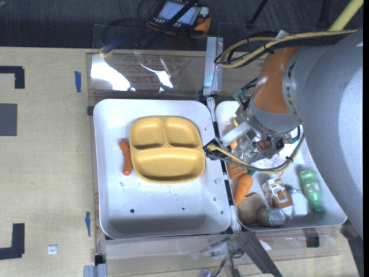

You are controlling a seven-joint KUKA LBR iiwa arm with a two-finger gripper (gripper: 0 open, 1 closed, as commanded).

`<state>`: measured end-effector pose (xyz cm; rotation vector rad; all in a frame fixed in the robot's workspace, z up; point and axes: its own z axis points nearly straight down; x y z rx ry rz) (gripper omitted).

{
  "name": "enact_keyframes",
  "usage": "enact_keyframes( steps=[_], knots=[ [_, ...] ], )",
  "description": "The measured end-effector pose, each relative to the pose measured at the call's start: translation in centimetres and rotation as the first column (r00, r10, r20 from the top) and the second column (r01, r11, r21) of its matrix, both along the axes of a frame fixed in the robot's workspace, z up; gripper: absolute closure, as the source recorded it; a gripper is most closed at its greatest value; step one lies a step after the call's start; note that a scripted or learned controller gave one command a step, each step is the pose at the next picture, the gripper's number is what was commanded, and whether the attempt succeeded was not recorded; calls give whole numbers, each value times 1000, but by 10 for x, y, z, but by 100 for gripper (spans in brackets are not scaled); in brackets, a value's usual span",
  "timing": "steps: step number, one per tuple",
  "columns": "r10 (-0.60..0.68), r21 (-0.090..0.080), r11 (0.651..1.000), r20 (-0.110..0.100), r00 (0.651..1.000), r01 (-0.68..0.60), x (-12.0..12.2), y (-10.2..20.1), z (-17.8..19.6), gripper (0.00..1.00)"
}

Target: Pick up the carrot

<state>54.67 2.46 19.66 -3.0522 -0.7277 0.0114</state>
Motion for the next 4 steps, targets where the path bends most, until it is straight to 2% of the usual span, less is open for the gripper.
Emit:
enact_keyframes(
  steps=[1,2,3,4],
  knots=[
    [0,0,1000,0,1000,0,0,0,0,0],
    [-194,-3,981,5,981,194,21,-35,-14,0],
    [-262,-3,965,5,965,262,35,-79,-14,0],
    [-183,-1,983,0,983,183,-4,-83,-10,0]
  ],
)
